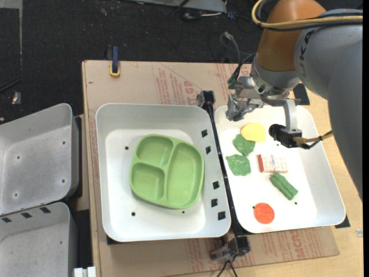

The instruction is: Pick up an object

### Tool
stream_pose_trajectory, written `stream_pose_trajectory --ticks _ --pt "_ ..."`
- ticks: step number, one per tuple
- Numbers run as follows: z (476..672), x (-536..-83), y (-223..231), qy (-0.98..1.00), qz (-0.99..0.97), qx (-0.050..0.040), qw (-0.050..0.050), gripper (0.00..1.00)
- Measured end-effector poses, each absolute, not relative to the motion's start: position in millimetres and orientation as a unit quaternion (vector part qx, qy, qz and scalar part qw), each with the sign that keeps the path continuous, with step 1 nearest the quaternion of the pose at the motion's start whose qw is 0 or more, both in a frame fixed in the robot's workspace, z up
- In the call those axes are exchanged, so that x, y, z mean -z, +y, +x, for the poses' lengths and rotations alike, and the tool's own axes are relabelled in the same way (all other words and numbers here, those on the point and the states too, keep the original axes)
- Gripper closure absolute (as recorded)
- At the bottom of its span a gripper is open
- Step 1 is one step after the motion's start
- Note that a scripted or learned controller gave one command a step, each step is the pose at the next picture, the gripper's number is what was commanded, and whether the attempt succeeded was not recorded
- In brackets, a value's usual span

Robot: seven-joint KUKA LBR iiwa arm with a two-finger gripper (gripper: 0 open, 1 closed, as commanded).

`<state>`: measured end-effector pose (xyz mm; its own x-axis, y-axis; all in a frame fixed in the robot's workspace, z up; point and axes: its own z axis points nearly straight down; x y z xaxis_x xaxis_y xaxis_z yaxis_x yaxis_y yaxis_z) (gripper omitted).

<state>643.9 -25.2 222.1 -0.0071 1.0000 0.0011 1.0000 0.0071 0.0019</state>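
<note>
The right bin (323, 172) holds several small items: a yellow round piece (253, 132), two green leafy pieces (243, 145) (238, 165), a small red-and-white box (272, 164), a green ridged piece (284, 186) and an orange disc (264, 212). My gripper (238, 109) hangs over the bin's far left corner, just up and left of the yellow piece. Nothing shows between its fingers. The left bin (115, 126) holds a green divided plate (168, 171).
The grey arm with its orange band (288, 16) reaches in from the upper right above the right bin. A black divider (216, 160) runs between the bins. Grey metal trays (34, 154) lie to the left of the bench. A yellow-blue clamp (115, 62) sits at the bench's far edge.
</note>
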Motion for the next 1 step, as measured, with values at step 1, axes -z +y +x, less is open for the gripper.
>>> stream_pose_trajectory --ticks 1 --pt "653.9 -234.8 31.5 0.710 0.704 -0.0020 0.000 1.00"
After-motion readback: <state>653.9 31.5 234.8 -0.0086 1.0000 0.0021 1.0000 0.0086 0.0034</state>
